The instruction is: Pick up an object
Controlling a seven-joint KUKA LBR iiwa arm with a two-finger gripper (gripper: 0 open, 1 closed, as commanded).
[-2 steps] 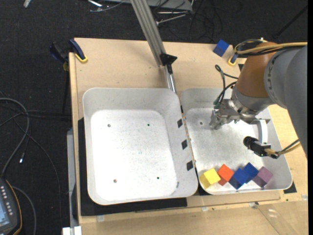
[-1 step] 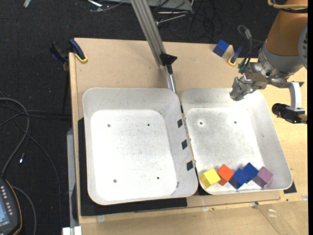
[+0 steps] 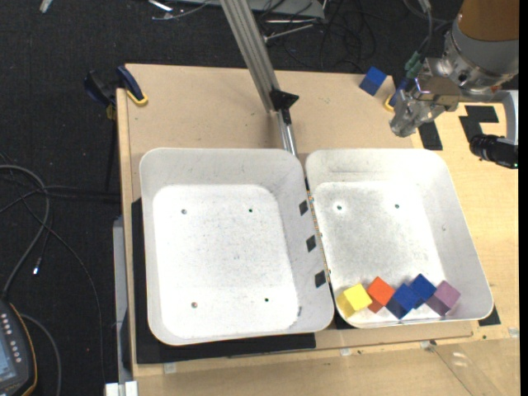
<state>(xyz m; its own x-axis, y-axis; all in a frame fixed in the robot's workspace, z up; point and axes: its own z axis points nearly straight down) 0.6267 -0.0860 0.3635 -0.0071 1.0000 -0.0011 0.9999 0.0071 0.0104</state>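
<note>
Above the bench behind the right bin (image 3: 462, 221), my gripper (image 3: 406, 118) hangs, finger spread impossible to tell, while yellow (image 3: 355, 299), orange (image 3: 380, 291), blue (image 3: 412, 295) and purple (image 3: 445, 296) blocks line its near edge.

My arm (image 3: 487, 23) is cut off by the top-right edge; my gripper (image 3: 406, 120) is too blurred to read.

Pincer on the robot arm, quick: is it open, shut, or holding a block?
Pincer: cannot be told; it hangs over the bench beyond the right bin, with no block seen in it.
</note>
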